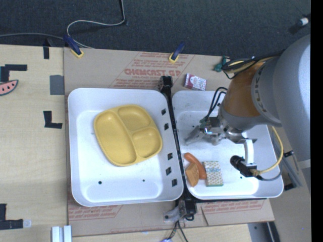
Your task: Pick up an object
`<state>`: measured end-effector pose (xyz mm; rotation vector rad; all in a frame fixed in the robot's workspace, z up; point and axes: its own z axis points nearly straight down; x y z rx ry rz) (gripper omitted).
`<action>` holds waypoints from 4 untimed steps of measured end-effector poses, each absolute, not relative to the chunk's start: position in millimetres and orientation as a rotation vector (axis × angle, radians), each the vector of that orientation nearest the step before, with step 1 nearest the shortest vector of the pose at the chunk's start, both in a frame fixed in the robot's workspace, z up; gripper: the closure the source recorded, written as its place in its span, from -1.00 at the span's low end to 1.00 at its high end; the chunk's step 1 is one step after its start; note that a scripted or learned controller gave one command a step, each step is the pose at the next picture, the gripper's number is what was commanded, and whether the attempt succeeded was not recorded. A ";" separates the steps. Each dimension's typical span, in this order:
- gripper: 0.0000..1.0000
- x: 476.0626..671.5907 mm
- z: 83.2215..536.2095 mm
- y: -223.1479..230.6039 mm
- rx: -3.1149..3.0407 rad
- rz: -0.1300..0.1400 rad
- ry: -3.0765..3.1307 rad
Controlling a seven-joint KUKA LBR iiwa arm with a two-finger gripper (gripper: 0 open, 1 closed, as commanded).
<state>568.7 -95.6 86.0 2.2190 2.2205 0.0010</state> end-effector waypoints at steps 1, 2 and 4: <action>-1.00 643.9 85.5 -94.8 2.217 0.002 2.220; 1.00 643.6 95.3 -95.0 2.216 -0.002 2.222; -1.00 572.6 86.1 -94.1 2.220 0.001 2.221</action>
